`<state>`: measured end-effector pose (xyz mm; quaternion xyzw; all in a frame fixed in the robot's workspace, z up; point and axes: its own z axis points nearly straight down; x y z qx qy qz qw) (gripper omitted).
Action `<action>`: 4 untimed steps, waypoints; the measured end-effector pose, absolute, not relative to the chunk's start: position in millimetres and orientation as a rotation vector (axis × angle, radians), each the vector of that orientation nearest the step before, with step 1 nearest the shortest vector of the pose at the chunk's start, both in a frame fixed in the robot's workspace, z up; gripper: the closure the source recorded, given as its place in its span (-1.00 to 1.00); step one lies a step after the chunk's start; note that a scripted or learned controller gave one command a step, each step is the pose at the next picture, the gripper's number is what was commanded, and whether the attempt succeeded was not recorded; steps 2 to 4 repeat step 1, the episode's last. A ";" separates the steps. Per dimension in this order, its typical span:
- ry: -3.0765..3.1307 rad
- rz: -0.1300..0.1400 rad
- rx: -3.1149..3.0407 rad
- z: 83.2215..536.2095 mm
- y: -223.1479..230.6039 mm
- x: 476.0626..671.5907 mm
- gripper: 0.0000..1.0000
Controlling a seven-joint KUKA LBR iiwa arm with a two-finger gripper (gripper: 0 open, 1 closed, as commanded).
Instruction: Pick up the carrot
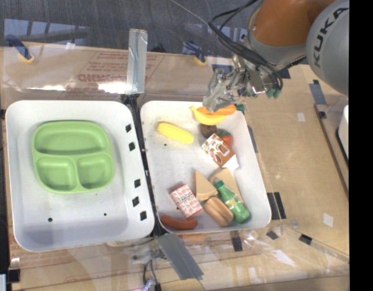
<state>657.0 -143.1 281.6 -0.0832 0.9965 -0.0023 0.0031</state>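
Observation:
The carrot [219, 109] is a small orange piece lying crosswise at the far right corner of the right bin [254, 162]. My gripper [223, 100] reaches down from the upper right, and its fingers are shut on the carrot. The carrot hangs just over a yellow banana [204, 117], which lies against the bin's far wall. A dark brown item [208, 130] sits right below the banana.
In the right bin lie a yellow corn cob [175, 133], a red-brown carton [218, 150], tan wedges [204, 187], a green bottle [231, 200], a bun [217, 211], a pink box [185, 200] and a sausage [179, 223]. The left bin [17, 211] holds a green divided tray [72, 156].

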 end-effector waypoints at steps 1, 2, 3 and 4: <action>3.148 0.004 -0.112 188.8 -111.8 491.4 1.00; 3.148 0.004 -0.112 188.8 -111.8 491.4 1.00; 3.148 0.004 -0.112 188.8 -111.8 491.4 1.00; 3.148 0.004 -0.112 188.8 -111.8 491.4 1.00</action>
